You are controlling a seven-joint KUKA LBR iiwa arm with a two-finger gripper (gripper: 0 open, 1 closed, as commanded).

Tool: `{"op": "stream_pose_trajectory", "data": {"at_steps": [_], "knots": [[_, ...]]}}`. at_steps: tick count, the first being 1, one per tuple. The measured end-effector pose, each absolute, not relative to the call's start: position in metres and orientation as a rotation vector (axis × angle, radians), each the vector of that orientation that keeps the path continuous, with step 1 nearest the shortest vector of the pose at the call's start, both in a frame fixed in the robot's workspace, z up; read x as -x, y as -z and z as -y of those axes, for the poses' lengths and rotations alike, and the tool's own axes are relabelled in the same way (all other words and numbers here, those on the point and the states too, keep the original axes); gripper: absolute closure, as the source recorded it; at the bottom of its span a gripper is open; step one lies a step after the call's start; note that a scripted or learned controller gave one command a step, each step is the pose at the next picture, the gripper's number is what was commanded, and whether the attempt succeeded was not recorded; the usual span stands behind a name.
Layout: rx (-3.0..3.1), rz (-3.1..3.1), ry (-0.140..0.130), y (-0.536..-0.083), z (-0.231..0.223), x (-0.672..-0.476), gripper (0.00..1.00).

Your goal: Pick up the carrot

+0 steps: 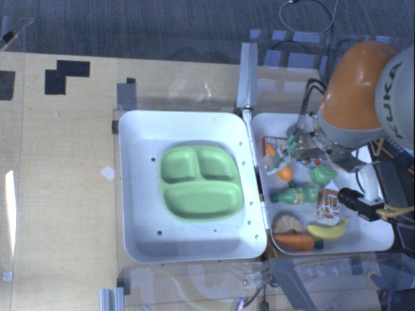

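Arm (353, 102) hovers at right bin's (382, 241) far end; carrot (295, 241) lies nearer; approach should descend squarely there.

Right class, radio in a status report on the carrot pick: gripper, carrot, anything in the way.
Gripper over right bin, far end. Carrot at near edge, untouched. Banana right beside it; bottle lies between.
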State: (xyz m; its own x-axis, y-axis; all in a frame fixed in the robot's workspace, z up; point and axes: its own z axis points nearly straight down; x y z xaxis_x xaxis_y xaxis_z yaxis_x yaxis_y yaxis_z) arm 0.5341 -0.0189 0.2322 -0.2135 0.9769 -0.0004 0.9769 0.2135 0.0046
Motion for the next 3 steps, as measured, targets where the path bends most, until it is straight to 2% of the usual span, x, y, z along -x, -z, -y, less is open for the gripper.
{"op": "stream_pose_trajectory", "data": {"at_steps": [1, 2, 3], "knots": [[-2.039, -2.389, -0.002, -0.184, -0.070, -0.543, 0.00], [-2.055, -2.371, -0.007, -0.254, -0.054, -0.553, 0.00], [-2.044, -2.378, -0.010, -0.265, -0.055, -0.554, 1.00]]}}
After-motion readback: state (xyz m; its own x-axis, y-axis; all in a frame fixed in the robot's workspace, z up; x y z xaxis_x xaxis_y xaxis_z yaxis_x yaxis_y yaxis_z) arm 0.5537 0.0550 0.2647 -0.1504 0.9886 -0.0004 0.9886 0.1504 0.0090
